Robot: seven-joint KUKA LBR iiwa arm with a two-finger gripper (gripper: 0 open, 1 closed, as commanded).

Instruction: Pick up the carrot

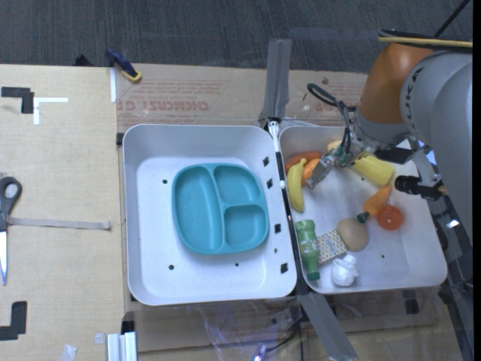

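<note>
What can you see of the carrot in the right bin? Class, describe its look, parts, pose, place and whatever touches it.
The carrot is a small orange piece with a dark green stub at its lower left end, smooth like a plastic toy. It lies tilted on the floor of the right bin, its narrow end pointing up and right towards the arm. A round red-orange fruit sits against its lower side, and a brownish potato-like piece lies just below the stub. The gripper is apart from it, to its upper left.

Your bench and floor

Dark grey carpet [188, 13] lies beyond your pale wooden bench [60, 171]; brown cardboard [195, 100] sits on the bench, scissors [6, 216] at its left edge.
</note>
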